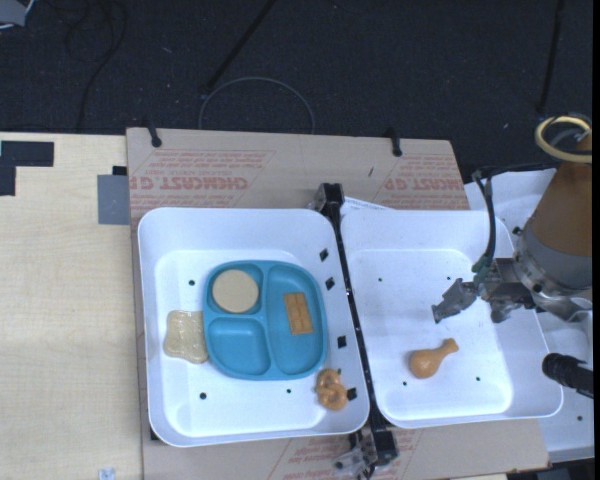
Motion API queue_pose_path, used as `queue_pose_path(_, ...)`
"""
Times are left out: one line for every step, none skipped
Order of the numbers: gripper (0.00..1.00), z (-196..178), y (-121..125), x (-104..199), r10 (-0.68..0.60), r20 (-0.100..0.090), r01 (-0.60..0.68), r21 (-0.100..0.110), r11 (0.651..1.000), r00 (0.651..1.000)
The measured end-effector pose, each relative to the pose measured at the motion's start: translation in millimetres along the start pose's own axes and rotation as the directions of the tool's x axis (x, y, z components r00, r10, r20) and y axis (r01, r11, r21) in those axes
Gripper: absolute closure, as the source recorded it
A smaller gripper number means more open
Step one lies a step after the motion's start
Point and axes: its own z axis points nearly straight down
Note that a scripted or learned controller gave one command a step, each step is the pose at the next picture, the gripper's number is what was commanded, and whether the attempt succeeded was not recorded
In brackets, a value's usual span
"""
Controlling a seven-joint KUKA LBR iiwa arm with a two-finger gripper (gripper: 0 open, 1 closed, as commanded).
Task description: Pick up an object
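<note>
A tan toy drumstick (432, 357) lies alone on the floor of the right bin (400, 268), near its front. My gripper (468, 304) hangs over the right side of that bin, above and slightly right of the drumstick, with nothing visibly in it. In the left bin (170, 248) a blue divided tray (250, 353) holds a round beige biscuit (234, 290) and a rectangular orange cracker (299, 313). A pale yellow piece (185, 336) lies against the tray's left side. A brown lump (330, 389) sits in that bin's front right corner.
A raised divider (345, 298) with black clips separates the two bins. Both bins rest on a cardboard sheet (280, 168). The grey arm with its orange band (570, 208) comes in over the right bin's right wall.
</note>
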Motion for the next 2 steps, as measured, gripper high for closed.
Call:
queue_pose_path(0.00,-6,2,0,-0.002,0.002,0.002,-0.013,1.000,1.000)
queue_pose_path(0.00,39,-3,2,-0.003,0.000,0.003,-0.006,1.000,1.000)
